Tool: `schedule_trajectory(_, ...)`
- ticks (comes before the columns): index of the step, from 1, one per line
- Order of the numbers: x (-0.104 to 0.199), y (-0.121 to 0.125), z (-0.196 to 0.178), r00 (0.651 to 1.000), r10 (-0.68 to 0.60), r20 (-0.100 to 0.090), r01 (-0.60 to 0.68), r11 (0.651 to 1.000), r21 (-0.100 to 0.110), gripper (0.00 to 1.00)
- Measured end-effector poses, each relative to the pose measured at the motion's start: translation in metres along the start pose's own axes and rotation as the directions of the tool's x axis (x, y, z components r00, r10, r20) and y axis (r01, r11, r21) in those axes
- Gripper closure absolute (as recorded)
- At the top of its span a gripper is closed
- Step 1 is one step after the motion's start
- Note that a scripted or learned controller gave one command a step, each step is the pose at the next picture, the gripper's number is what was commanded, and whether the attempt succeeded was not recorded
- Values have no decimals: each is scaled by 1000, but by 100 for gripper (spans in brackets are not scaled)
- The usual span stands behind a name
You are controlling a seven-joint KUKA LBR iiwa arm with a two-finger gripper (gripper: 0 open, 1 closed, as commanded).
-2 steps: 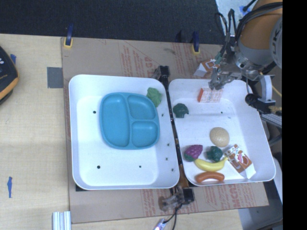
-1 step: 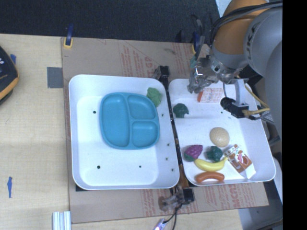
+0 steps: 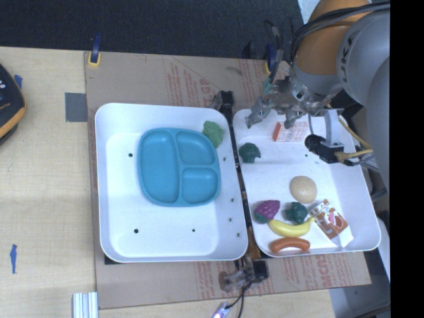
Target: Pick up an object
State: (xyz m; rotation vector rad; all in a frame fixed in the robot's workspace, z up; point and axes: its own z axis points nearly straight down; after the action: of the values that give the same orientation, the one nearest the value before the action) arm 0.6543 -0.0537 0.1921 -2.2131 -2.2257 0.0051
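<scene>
Nearest the camera, past the front edge of the bins, a small clamp (image 3: pixel 242 275) sits on the brown mat, well below the gripper. Far off to the gripper's left, on the bench (image 3: pixel 40 197), a yellow and black device (image 3: pixel 9 108) pokes in at the edge. Left bin (image 3: pixel 106 177) holds a blue divided plate (image 3: pixel 179 166), down and left of the gripper, with a light green leafy piece (image 3: pixel 214 133) just beside the plate's upper right corner. Right bin (image 3: pixel 358 177) lies under the arm: a dark green lump (image 3: pixel 249 152) rests just below and left of the gripper, apart from it, and a small orange piece (image 3: pixel 276 132) lies just below it, between the finger lines. Gripper (image 3: pixel 274 117) hangs over the bin's upper edge with its two fingers spread wide and nothing between them. Well below it, toward the near side, lie a purple grape bunch (image 3: pixel 267 210), a yellow banana (image 3: pixel 290 228), a red sausage (image 3: pixel 289 245), a teal lump (image 3: pixel 296 211), a beige round bun (image 3: pixel 303 189) and a red and white packet (image 3: pixel 329 219)
</scene>
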Motion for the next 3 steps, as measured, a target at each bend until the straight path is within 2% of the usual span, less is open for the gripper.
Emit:
schedule_trajectory(1,0,-45,1,1000,3,1,-3,1000,0,0)
schedule_trajectory(2,-49,2,101,1000,3,2,-3,1000,0,0)
schedule_trajectory(3,-50,-15,96,1000,2,1,-2,1000,0,0)
